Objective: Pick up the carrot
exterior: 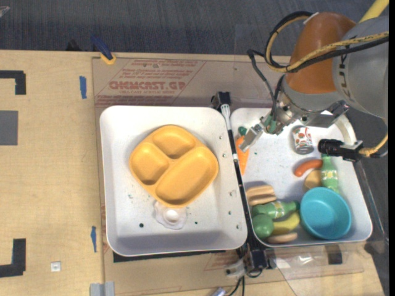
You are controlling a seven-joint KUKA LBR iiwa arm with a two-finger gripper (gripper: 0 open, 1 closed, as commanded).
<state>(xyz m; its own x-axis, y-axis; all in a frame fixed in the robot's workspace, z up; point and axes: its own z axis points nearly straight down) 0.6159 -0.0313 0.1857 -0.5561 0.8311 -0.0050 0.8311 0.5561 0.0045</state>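
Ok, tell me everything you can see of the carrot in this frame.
The carrot shows as a small orange sliver at the left edge of the right bin, against the divider between the bins. It points roughly downward and looks smooth like plastic. The hand sits directly above it, covering its upper end; whether they touch is unclear.

**Grey arm, orange band, looping cables**

The arm (361,60) is smooth grey metal with a broad, rounded orange band (321,42) above the wrist. Black and yellow cables (290,26) loop around the band. Below it sits a small metallic gripper (247,139) assembly with green fittings.
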